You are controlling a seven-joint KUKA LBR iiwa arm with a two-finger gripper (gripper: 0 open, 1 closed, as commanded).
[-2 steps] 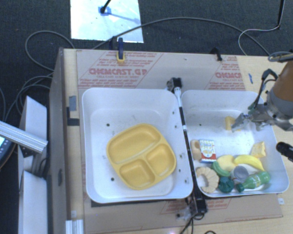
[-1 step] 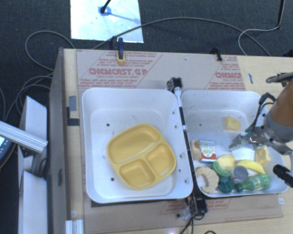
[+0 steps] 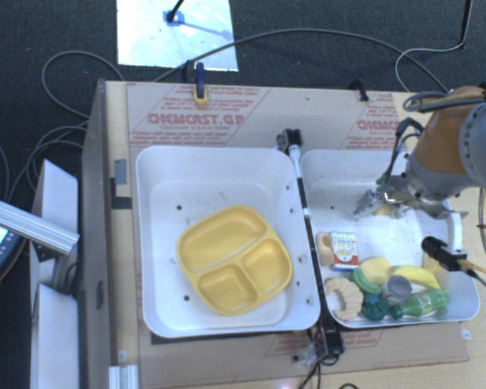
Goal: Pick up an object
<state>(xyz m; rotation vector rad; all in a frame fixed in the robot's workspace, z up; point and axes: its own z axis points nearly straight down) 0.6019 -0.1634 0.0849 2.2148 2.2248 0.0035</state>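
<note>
My gripper [image 3: 376, 202] hangs low over the back half of the right bin [image 3: 340, 168], close to its floor, on the grey arm with the orange band [image 3: 441, 140]. A small yellowish bit shows right at its tip; what it is I cannot make out. Along that bin's front lie a red and white card box [image 3: 344, 248], a yellow lemon [image 3: 373, 271], a banana [image 3: 417, 276], a green bottle [image 3: 417, 304], a grey cup [image 3: 399, 286], a teal piece [image 3: 375, 307] and a pale ring-shaped piece [image 3: 344, 296]. All of these lie nearer the front than the gripper.
The left bin [image 3: 158, 217] holds a yellow divided plate [image 3: 233, 259]. A black divider rail [image 3: 305, 209] runs between the bins. Cables trail across the dark floor behind the bench, and a white sheet [image 3: 174, 21] lies at the back.
</note>
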